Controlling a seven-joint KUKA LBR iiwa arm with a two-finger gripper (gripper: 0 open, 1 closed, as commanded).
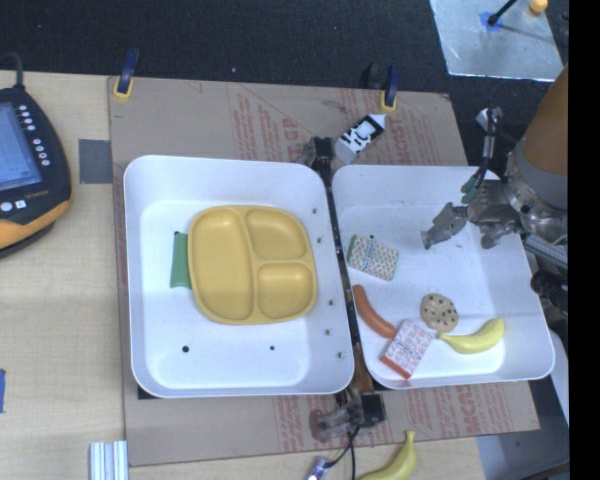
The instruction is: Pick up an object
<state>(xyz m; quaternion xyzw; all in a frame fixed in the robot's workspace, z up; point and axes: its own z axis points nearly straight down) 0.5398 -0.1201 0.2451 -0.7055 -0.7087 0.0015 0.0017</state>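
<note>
Both white bins, the left bin (pixel 145 268) and the right bin (pixel 500 268), look like smooth, slightly glossy plastic. The yellow divided tray (pixel 252 264) is smooth matt plastic. Under the bins lies a sheet of brown cardboard (pixel 230 118), matt and printed in red. The tabletop (pixel 50 348) has a pale wood finish. The gripper (pixel 450 226) looks like dull grey metal. The banana (pixel 475 338) has a smooth, faintly shiny skin.
</note>
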